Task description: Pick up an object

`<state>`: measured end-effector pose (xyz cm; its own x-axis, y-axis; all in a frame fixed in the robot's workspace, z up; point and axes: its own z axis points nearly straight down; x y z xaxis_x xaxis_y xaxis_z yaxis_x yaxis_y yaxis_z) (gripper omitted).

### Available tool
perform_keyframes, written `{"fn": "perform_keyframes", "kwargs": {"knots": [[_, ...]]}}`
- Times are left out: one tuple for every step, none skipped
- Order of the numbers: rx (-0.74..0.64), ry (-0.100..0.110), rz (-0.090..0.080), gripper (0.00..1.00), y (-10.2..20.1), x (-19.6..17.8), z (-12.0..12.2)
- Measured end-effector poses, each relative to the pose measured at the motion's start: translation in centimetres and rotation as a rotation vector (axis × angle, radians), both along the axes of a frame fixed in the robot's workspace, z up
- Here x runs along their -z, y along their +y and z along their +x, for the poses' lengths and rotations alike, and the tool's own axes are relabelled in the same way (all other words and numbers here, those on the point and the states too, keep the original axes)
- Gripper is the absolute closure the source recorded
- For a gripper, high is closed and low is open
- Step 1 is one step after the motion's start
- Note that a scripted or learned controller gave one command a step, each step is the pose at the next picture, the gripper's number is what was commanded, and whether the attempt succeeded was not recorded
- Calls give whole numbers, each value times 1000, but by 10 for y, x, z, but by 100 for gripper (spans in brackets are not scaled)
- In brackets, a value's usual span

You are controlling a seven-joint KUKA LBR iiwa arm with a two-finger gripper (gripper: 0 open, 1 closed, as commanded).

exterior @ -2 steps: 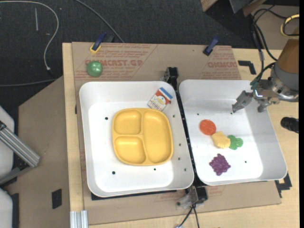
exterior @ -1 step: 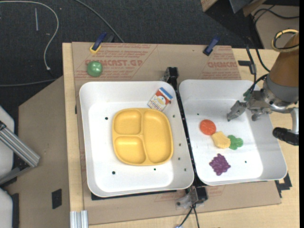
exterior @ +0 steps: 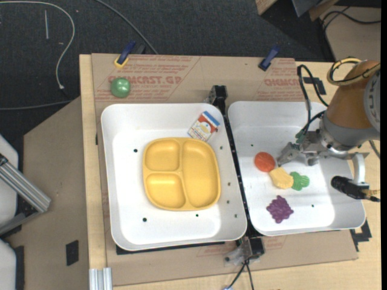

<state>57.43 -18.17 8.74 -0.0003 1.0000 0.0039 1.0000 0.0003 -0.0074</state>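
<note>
In the right-hand white bin (exterior: 260,219), seen from the fixed camera above the bench, four small toys lie bunched toward the middle: a round orange-red plastic fruit (exterior: 263,161), a pale yellow lumpy plastic piece (exterior: 280,177) touching it on the side toward the bin's near edge, a green leafy plastic piece (exterior: 300,180) pressed against the yellow one, and a purple bunch of toy grapes (exterior: 279,208) lying apart, closer to the near edge. The grey arm's gripper (exterior: 289,154) hangs low just beside the orange-red fruit, on the side toward the bin's right edge; nothing sits between its fingers, and how wide they stand I cannot tell from this slant.

The main risk is the crowding. Since the three toys touch, a descent here could land a finger on top of one of them rather than beside it, or nudge the smooth, rounded orange-red fruit so that it rolls away. A close could also catch two pieces at once and drop both on the lift.

The left-hand white bin (exterior: 121,213) carries a yellow three-compartment plastic tray (exterior: 181,174) and a small printed carton (exterior: 203,126) near its far edge; neither is in reach of trouble.
</note>
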Motion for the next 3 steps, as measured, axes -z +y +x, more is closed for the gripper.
{"fn": "perform_keyframes", "kwargs": {"knots": [[0,-8,-3,100,-1,-15,2],[-1,-14,-6,100,-2,-80,6],[0,-14,-6,100,-8,-126,7]]}}
